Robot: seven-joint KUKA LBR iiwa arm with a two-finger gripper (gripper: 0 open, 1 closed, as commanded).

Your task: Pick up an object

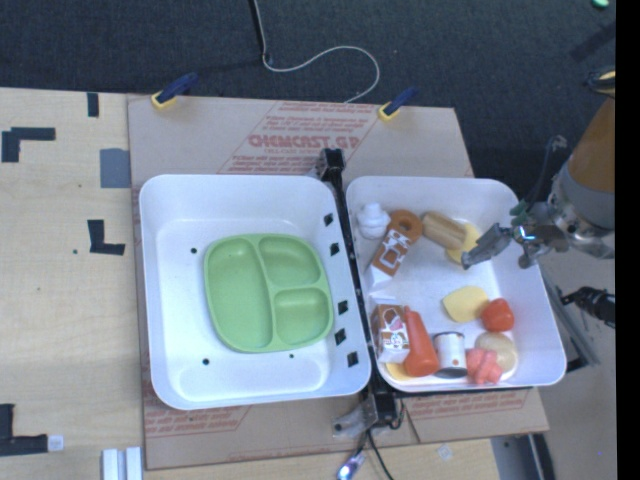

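The right bin [528, 270] holds several toy foods: a small white bottle [372, 218], a brown bottle [393, 244], a tan bread roll [446, 230], a yellow piece [464, 303], a red tomato [498, 315], a printed carton [391, 330], an orange-red carrot [421, 349], a small can [450, 349] and a pink piece [484, 368]. My gripper [503, 250] hangs over the bin's right side, just right of the roll and above the yellow piece. Its fingers are spread open with nothing between them.
The left bin [160, 268] carries a green divided plate [268, 291]. A black divider [345, 258] runs between the bins. Both bins rest on a cardboard sheet [290, 143] held by two clamps, and a white cable [320, 60] loops behind it.
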